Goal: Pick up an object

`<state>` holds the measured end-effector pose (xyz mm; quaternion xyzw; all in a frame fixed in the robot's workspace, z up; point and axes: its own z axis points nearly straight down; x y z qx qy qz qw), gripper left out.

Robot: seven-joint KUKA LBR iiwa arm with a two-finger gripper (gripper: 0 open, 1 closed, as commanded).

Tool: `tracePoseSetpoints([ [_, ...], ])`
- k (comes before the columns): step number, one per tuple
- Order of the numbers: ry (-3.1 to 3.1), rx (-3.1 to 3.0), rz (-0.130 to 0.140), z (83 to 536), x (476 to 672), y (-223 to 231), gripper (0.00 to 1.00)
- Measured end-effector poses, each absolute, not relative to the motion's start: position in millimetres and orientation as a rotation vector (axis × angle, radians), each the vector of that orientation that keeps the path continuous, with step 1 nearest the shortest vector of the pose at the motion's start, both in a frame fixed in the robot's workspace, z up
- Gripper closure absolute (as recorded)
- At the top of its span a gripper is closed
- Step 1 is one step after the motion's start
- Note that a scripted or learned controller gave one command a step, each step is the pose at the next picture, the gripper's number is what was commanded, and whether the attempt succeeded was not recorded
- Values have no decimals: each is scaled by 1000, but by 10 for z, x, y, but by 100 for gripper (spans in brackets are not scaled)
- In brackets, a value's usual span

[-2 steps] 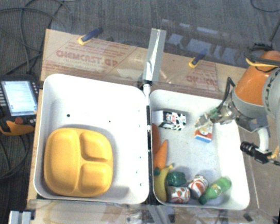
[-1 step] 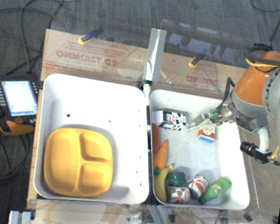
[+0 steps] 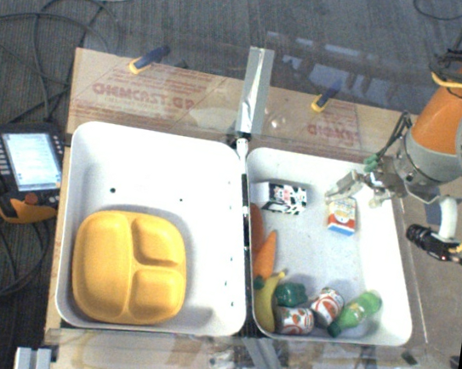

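Tool [image 3: 353, 182] hangs open, holding nothing, over the right bin [image 3: 396, 273] of toy food; left bin [image 3: 90, 150] holds a yellow tray [image 3: 130, 267].

Arm [image 3: 455, 127] bent, hand [image 3: 349, 185] angled down-left.

Overhead slanted cam, 2 bins [image 3: 74, 199]

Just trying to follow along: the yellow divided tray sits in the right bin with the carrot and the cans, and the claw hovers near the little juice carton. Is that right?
Not quite. The camera view shows the yellow divided tray in the left bin, alone. The carrot and cans lie in the right bin, and the claw does hover near the little juice carton.
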<state>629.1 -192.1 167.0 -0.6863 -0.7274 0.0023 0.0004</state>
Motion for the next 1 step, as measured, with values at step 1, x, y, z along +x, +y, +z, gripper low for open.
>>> tracePoseSetpoints([
  [1, -2398, -2030, -5, 962, 6360, -2147, 0],
])
